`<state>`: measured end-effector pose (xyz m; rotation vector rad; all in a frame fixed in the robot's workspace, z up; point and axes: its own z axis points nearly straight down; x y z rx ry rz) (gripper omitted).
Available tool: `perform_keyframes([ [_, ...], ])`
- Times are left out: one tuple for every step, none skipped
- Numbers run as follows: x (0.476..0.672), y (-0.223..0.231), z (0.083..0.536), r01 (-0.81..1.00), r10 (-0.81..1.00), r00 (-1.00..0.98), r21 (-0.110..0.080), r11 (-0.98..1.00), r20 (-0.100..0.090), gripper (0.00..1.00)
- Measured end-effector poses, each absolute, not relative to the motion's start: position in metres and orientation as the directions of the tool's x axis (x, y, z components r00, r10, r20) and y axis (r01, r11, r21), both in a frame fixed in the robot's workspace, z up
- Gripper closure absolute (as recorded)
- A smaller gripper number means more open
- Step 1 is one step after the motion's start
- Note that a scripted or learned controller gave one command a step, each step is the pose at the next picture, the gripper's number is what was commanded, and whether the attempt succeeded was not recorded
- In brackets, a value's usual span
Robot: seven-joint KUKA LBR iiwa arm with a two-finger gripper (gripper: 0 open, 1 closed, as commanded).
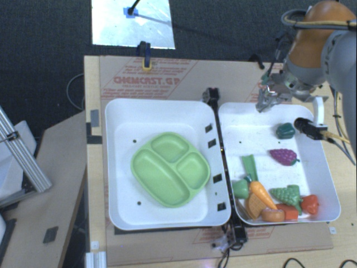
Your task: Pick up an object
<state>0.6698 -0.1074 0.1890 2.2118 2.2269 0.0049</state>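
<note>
My gripper [266,101] hangs over the far edge of the right bin [254,124], above its back wall, with nothing seen between its fingers. In that bin lie a dark green pepper [285,130], a purple grape bunch [284,157], a green strip [249,167], an orange carrot [260,193], a green bumpy vegetable [286,195] and a red tomato [310,204]. The toys crowd the bin's near right corner, well apart from the gripper.
The left bin [125,121] holds a light green divided plate [170,169]. A black divider with clips [215,144] runs between the bins. A blue and yellow clamp [145,54] stands at the bench's far edge.
</note>
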Motion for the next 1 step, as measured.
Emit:
perform_keyframes([
  [0.6708,-0.1072,0.2256,1.000,1.000,-0.007,0.003,0.007,0.000,1.00],
])
